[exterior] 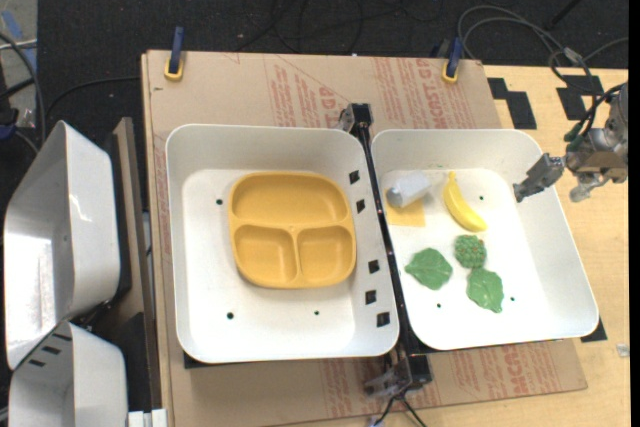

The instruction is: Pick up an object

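Look beside the right bin (pixel 560 225): your gripper (pixel 545 177) is grey metal, dark angular finger forward, with thin cables trailing over its blocky body.

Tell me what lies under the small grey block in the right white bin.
The small grey block rests partly on a flat yellow square piece, whose lower part sticks out beneath it. How far that piece reaches under the block is covered. The curved yellow banana lies beside them.

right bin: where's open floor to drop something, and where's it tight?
Free: the right bin floor along its near edge below the green leaf pieces, and its right side, toward the gripper. Crowded: the left-centre cluster, with the grey block, banana, broccoli and leaves close together.
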`<state>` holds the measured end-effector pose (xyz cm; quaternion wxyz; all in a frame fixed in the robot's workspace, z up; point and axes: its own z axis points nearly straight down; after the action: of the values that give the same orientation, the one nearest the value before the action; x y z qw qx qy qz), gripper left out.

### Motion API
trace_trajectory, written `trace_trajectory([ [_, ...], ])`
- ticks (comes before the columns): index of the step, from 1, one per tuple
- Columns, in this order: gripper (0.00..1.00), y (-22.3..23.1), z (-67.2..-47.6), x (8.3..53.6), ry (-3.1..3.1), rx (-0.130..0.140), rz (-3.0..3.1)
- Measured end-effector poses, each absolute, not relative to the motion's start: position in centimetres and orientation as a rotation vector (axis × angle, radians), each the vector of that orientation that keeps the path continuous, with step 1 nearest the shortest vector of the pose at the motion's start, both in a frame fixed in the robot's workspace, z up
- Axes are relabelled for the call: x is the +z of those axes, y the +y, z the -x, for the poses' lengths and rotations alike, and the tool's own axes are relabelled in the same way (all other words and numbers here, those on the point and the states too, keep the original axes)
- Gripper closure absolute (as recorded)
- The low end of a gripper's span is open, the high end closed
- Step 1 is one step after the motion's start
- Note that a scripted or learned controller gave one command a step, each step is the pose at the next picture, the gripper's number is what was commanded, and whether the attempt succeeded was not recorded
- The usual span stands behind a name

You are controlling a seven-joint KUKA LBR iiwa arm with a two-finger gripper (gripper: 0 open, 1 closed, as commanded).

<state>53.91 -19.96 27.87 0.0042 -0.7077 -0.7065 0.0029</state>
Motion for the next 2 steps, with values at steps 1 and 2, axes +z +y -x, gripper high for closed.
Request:
trace_trajectory([
  [1, 0.00, -19.9, -54.1, 28.4, -2.224, 0.001, 2.220],
  [2, 0.00, -19.7, -53.9, 24.1, -2.218, 0.003, 2.220],
])
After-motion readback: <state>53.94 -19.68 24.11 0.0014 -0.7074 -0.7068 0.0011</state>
